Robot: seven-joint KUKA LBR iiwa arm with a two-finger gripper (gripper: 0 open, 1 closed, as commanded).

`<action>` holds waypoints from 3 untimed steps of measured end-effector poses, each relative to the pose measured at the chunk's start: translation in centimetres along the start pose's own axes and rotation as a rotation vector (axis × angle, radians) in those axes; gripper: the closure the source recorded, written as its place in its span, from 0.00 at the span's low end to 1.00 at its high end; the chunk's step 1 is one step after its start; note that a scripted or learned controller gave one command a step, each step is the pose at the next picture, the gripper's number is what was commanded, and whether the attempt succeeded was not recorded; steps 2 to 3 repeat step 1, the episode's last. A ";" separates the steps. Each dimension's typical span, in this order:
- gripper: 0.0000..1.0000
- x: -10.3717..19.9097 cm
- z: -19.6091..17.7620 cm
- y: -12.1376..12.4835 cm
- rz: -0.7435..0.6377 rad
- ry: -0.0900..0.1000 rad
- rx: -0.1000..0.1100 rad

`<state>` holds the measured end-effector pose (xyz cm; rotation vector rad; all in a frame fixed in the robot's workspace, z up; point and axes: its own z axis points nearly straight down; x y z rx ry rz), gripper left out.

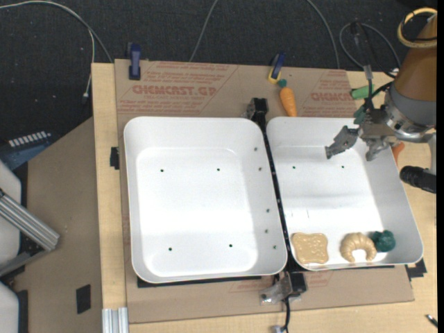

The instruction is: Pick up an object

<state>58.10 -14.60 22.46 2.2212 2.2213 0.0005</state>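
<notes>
Nearest the camera, along the lower edge of the right-hand shallow white bin (388, 186), three small objects lie in a row. From left to right in the frame they are a flat tan waffle-textured biscuit-shaped piece (309, 248), a beige croissant-shaped toy (359, 246) and a small dark green rounded object (382, 240). The croissant and the green object touch; the biscuit piece lies just beside the croissant, apart from it.

By size, the light wooden bench with its brown printed cardboard sheet (173, 89) occupies most of the frame. On it rest the two bins side by side: the left-hand shallow white bin (139, 186) at frame centre-left, and the right-hand bin at frame centre-right. Their inner rims meet along a dark seam.

The grey arm with its orange band (417, 75) enters from the upper right of the frame. Its two-finger gripper (355, 144) hangs over the upper right part of the right-hand bin. The fingers (340, 144) are spread apart, and nothing sits between them. The gripper is well apart from the three objects at the bin's lower edge.

An orange carrot-shaped toy with a green tip (287, 100) lies on the cardboard, outside the bins, just above the upper left corner of the right-hand bin. A blue clamp (134, 60) grips the cardboard's upper left edge, and a blue and yellow clamp (277, 66) sits near the carrot.
</notes>
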 end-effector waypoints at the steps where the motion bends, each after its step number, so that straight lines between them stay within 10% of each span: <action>1: 0.00 -4.5 8.6 -1.7 0.004 0.001 0.007; 3: 0.00 -4.5 8.6 -1.7 0.004 0.001 0.007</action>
